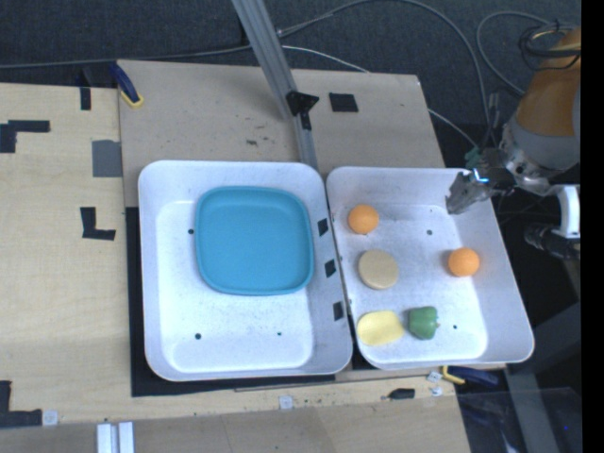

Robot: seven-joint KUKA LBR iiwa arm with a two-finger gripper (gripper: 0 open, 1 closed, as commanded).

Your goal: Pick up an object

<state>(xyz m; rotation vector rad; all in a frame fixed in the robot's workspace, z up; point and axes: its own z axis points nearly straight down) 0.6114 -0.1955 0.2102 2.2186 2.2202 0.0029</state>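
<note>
The arm (547, 111) enters from the right edge, its orange band uppermost and the grey wrist below it angled down and to the left. The pincer (462, 193) hangs at the end, small and dark, tilted leftward. Nothing shows between its tips, whose spread is too blurred to judge.

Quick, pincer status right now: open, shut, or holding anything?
Pincer: cannot be told; it sits over the right bin's upper right edge, with no object visible in it.
</note>
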